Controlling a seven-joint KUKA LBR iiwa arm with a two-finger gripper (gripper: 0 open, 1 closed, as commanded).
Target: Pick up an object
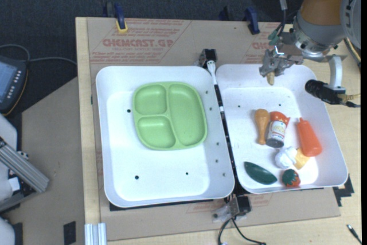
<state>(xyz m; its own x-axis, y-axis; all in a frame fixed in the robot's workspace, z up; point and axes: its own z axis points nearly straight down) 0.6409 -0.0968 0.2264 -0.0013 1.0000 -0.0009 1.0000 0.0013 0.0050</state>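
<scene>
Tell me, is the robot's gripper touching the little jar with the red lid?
Apart. The camera view shows the gripper up near the bin's far rim, with bare white floor between it and the jar.

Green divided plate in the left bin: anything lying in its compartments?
The green divided plate shows three bare compartments in the left bin. Whatever lies beneath the plate is covered.
</scene>
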